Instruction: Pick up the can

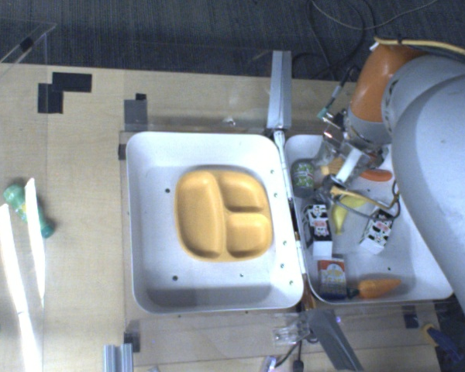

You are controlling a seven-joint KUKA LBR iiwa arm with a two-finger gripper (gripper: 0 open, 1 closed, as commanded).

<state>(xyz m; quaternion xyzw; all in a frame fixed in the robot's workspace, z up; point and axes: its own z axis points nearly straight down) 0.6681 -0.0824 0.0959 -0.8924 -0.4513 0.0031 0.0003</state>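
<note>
The can (303,174) lies in the right bin (418,281), close to its left wall near the back, its greenish patterned end facing up. My gripper (335,173) reaches down into the same bin from under the orange wrist band, just right of the can and over a cluster of items. The view does not show anything held by the gripper. The arm's grey body covers the right side of the bin.
The left bin (151,285) holds a yellow divided tray (221,211). In the right bin lie a yellow banana (346,208), two small black-and-white cartons (319,222) (378,231), a small box (332,274) and an orange carrot (378,287). A green toy (19,200) sits on the bench at left.
</note>
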